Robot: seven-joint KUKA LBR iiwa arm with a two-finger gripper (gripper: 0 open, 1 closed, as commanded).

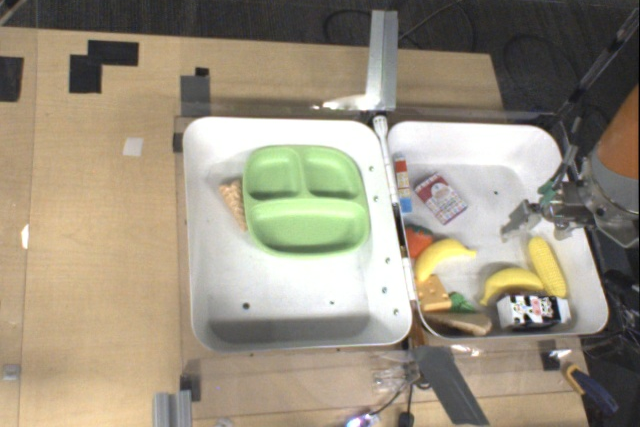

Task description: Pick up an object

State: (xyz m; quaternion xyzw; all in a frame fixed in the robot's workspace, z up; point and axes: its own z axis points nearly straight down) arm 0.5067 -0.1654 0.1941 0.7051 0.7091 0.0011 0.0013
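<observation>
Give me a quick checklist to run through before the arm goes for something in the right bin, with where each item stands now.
1. Gripper is over the right bin: ok.
2. A target lies close by: ok, the corn cob sits just below the gripper.
3. Gripper is free of any object: ok, nothing shows between its fingers.
4. Target has room around it: not ok, a banana and a black and white carton crowd the corn cob.
5. Gripper height above the bin floor: cannot tell from this slanted view.
6. Green divided plate in the left bin is out of the way: ok.
</observation>
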